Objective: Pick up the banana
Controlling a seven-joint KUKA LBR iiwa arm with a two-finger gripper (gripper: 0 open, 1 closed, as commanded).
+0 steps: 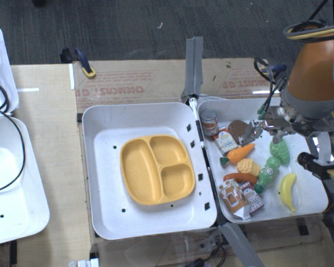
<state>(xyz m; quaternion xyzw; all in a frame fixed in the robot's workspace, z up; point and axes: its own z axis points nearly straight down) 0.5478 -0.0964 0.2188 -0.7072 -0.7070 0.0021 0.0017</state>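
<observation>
Cam view, looking down: two shallow white plastic bins side by side. Left bin carries a yellow three-compartment tray. Right bin is where the action is, crowded w/ toy food: small tin can, orange plastic carrot, yellow corn piece, green bottle-ish toy, printed snack packs.

The target, a small yellow plastic banana, lies at the right bin's near-right corner, apart from the rest, long axis roughly far-to-near w/ a slight tilt.

Grey arm w/ orange band reaches in from the right; its two-finger metal gripper sits over the bin's far half, above the carrot area. So the banana is toward the near edge and a bit right of the gripper, green toys in between.

Gripper state: can't tell, the wrist hardware, cables and dark clutter blur together there. Nothing visibly carried. Arm base is cut off at the frame's right.
</observation>
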